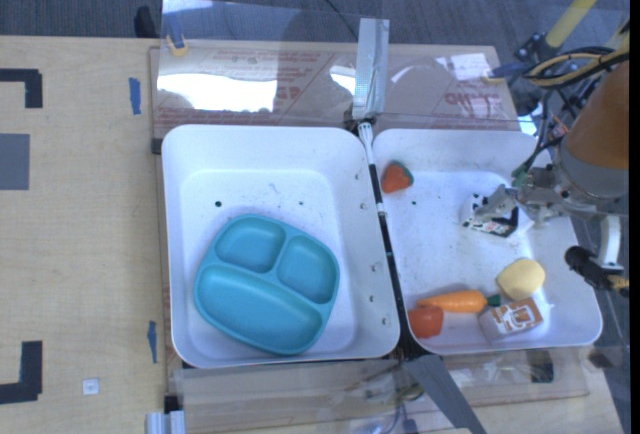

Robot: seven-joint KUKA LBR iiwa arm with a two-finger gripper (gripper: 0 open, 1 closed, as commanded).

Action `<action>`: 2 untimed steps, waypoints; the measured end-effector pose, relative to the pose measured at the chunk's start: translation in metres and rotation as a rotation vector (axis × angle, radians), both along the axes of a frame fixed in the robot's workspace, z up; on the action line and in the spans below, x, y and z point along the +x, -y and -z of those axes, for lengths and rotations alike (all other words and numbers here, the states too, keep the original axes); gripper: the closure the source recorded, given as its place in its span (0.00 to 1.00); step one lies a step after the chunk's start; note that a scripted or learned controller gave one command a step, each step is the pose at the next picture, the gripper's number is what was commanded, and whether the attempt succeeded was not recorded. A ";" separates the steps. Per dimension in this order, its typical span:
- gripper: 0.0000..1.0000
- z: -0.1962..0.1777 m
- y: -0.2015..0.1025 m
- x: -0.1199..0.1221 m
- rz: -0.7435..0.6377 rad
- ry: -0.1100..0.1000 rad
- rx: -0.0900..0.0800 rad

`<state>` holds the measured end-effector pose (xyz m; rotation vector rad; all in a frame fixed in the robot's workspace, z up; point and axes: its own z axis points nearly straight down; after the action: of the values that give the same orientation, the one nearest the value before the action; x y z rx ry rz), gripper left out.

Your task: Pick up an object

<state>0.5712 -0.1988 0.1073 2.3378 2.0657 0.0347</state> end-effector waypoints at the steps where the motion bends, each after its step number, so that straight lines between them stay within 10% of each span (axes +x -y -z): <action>1: 0.00 0.001 0.008 0.062 -0.038 0.005 0.007; 2: 0.00 0.002 0.007 0.101 -0.083 -0.033 0.013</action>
<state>0.6724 -0.2059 0.1058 2.2743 2.1828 0.0103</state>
